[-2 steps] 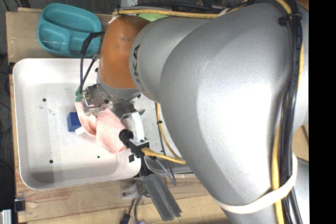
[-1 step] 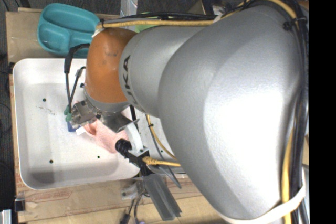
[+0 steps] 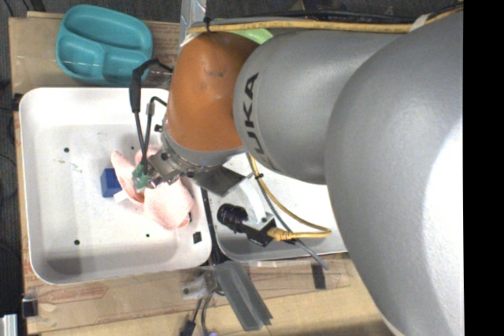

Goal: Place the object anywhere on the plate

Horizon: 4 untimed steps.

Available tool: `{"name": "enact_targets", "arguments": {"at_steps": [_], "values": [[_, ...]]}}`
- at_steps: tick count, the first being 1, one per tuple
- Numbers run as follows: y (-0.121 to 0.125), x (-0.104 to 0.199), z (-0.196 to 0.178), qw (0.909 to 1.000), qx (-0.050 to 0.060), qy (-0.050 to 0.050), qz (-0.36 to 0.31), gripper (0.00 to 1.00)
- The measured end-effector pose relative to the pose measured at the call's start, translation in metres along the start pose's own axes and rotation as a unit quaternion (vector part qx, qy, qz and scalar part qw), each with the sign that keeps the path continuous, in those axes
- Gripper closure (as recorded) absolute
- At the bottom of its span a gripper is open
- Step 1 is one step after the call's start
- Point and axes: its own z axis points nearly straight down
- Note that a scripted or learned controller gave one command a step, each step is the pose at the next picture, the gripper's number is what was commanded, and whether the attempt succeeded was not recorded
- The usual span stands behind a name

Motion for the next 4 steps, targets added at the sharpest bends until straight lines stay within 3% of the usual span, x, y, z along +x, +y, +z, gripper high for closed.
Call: {"name": "enact_targets", "arguments": {"at_steps": [1, 2, 3, 4], "values": [[0.031, 0.004, -0.014, 0.9998, 0.000, 0.000, 0.018, 1.00], [0.023, 0.059, 0.038, 0.9983, 0.002, 0.000, 0.058, 1.00], [0.023, 0.038, 0.055, 0.9997, 0.003, 0.001, -0.024, 1.00], [0.014, -0.001, 0.012, 0.9982, 0.000, 0.000, -0.060, 1.00]]}}
